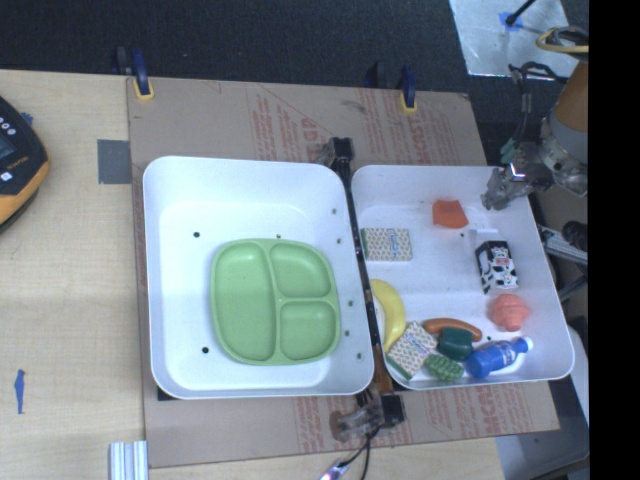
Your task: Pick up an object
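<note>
The right bin (420, 193) holds several small objects. An orange block (449, 214) lies near its far side, with a patterned pad (386, 244) to its left. A black-and-white toy (494, 266) and a pink ball (509, 311) lie along the right wall. At the near edge are a banana (390, 311), a sausage-like piece (452, 327), a checkered packet (411, 348), a green item (455, 344) and a blue bottle (494, 357). My gripper (503, 188) hovers at the bin's far right corner, right of the orange block, with nothing seen in it.
The left bin (180, 198) holds a green divided plate (275, 301). A yellow-and-black device (15, 168) sits at the bench's left edge. Cables and hardware crowd the space right of the right bin.
</note>
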`<state>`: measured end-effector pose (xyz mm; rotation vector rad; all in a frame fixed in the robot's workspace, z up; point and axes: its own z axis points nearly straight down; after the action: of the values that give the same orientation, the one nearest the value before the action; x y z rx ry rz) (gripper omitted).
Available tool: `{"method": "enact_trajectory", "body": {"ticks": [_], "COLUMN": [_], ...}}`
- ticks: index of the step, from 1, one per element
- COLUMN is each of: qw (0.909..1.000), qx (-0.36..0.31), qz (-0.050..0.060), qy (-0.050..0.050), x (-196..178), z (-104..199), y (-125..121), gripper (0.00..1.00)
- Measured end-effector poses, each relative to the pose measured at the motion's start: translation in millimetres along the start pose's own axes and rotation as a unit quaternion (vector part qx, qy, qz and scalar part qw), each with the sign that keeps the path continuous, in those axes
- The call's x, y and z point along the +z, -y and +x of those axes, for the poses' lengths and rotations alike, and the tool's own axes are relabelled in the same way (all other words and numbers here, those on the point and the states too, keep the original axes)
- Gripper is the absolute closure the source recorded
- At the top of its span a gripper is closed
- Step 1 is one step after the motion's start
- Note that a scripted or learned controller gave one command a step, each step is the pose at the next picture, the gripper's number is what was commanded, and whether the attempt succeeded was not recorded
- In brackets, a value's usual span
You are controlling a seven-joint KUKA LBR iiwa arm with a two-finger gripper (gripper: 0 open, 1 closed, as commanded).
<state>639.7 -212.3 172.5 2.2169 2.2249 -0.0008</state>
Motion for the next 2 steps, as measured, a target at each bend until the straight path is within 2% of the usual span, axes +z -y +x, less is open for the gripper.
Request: {"method": "enact_trajectory", "body": {"ticks": [1,2], "qw": [1.0000,1.0000], "qx": [0.000,-0.001], "qz": [0.001,0.003], "qy": [0.000,0.000], "x": [1.2,81.9], "z": [0.1,20.0], "y": [0.7,-15.6], "gripper": [0.00,0.00]}}
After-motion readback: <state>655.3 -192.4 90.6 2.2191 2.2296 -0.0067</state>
